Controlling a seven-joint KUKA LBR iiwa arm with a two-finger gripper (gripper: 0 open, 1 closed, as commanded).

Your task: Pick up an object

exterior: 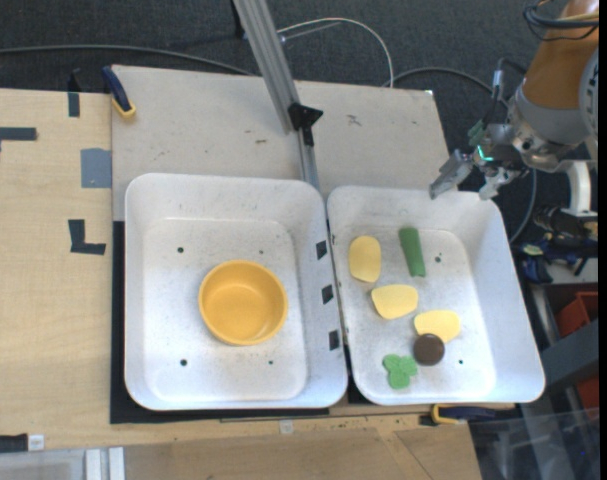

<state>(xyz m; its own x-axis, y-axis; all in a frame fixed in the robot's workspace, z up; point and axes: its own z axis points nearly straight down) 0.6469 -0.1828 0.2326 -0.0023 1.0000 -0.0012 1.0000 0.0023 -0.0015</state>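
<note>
My gripper (465,182) hangs above the far right corner of the right bin (483,218), open with nothing between its fingers. Below it in that bin lie a green stick (412,252), three yellow pieces (364,258) (394,300) (438,324), a brown ball (429,349) and a small green leafy piece (399,369). The green stick is the nearest to the gripper, a short way in front and to the left. A yellow bowl (243,301) sits in the left bin (153,208).
A slanted metal pole (273,53) runs from the top down to the seam between the bins. A clamp (120,93) sits at the board's far left corner. Cables (383,58) trail behind the right bin.
</note>
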